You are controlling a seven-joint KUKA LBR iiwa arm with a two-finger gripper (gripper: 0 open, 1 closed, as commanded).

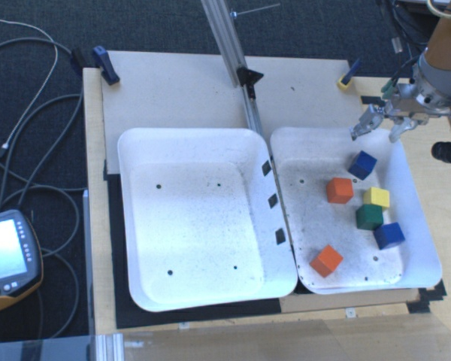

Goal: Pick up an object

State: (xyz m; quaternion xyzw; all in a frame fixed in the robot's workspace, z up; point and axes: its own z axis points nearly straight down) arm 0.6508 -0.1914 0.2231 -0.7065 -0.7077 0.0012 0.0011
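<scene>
The right bin (308,145) holds several small blocks. A blue block (362,164) lies nearest the gripper, with an orange-red block (340,190) just below and left of it. A yellow block (376,197), a green block (369,216) and a second blue block (389,235) cluster along the bin's right side. An orange block (327,260) sits near the front. My gripper (379,127) hangs above the bin's far right corner, open, with nothing between its fingers, up and right of the blue block.
The left bin (146,145) lies beside the right one, a dark divider with clips between them. A slanted metal rail (222,32) crosses the back of the bench. Blue (105,64) and yellow (348,76) clamps hold the board's far corners.
</scene>
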